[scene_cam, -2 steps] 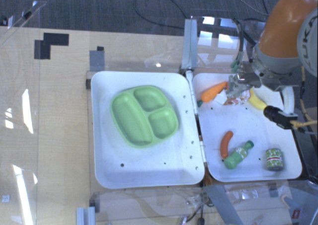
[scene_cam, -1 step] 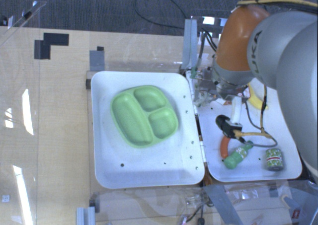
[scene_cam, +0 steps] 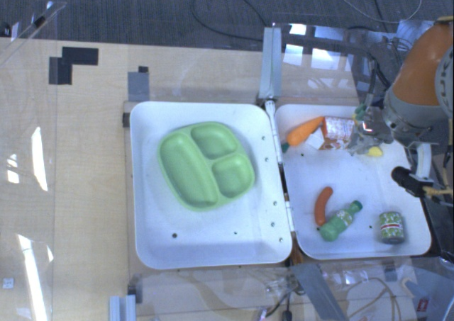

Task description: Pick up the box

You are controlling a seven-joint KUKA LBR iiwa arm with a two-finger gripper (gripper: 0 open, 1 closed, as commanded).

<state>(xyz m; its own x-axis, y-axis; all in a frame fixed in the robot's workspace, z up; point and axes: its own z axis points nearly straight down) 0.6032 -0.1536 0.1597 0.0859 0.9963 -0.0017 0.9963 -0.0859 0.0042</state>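
Since the gripper (scene_cam: 368,135) hangs beside the box (scene_cam: 338,132) — finger state unreadable, I cannot tell — center over it before you descend.

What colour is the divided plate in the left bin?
Light green, seen plainly in the camera view: the three-compartment plastic plate in the left white bin.

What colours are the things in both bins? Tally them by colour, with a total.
Green: 3, plate, bottle, can
Orange: 2, carrot, box
Red: 1, sausage
Yellow: 1, small piece
Total: 7
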